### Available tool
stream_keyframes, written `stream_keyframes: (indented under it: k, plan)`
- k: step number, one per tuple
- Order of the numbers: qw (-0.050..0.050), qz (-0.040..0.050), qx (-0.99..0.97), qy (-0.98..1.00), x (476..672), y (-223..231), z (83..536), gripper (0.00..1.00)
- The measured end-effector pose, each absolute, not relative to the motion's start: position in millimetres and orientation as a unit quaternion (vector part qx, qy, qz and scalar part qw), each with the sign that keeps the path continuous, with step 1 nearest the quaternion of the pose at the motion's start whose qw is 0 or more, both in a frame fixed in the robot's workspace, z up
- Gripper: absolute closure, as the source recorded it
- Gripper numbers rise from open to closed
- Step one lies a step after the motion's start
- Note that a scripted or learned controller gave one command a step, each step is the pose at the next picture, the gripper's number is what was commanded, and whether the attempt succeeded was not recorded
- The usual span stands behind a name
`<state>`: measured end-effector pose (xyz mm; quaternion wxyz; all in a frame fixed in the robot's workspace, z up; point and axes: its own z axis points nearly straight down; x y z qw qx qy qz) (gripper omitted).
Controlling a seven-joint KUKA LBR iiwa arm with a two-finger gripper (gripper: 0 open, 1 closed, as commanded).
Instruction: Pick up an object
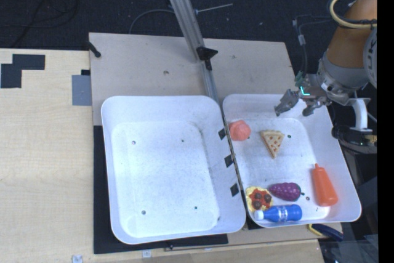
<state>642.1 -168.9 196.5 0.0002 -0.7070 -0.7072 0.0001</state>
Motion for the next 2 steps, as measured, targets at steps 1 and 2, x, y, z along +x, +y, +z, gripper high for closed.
stream_keyframes:
  k: [1,2]
  plan:
    - [0.0,0.0001,-0.707,-0.707,642.1,-169,197,0.0]
    - [0.002,0.0016,-0.707,-0.707,634.2,-172,137,0.0]
